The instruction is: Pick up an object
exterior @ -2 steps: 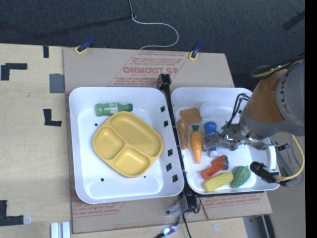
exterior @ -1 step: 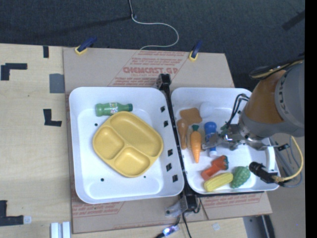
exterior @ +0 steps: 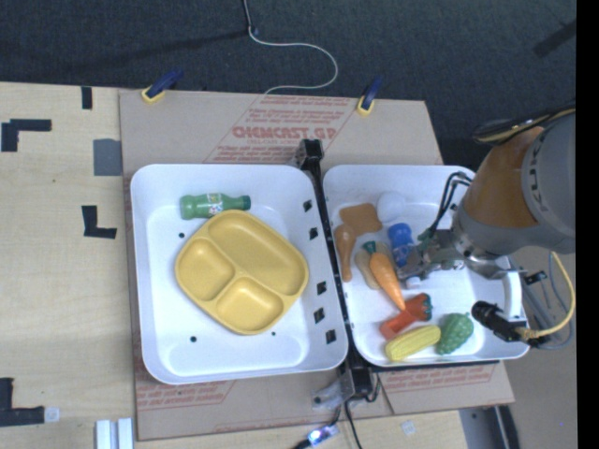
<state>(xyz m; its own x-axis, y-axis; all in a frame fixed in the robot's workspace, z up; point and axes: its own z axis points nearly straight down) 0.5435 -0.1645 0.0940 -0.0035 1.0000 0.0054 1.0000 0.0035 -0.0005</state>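
The right bin (exterior: pixel 412 178) holds toy food: a tan spatula-like piece (exterior: pixel 354 227), a blue item (exterior: pixel 400 237), an orange carrot (exterior: pixel 386 279), a red pepper (exterior: pixel 406 314), a yellow corn cob (exterior: pixel 412 342) and a green broccoli (exterior: pixel 455 333). A white round thing (exterior: pixel 391 204) lies near the bin's back. My gripper (exterior: pixel 421 260) hangs low over the middle of this bin, just right of the carrot and the blue item. Its fingertips are dark and small against the bin.
The left bin (exterior: pixel 150 251) carries a yellow divided plate (exterior: pixel 241 269) and a green bottle (exterior: pixel 213 204) lying on its side behind it. A black divider (exterior: pixel 323 241) joins the two bins. A white cable (exterior: pixel 299 50) loops across the dark floor behind the bench.
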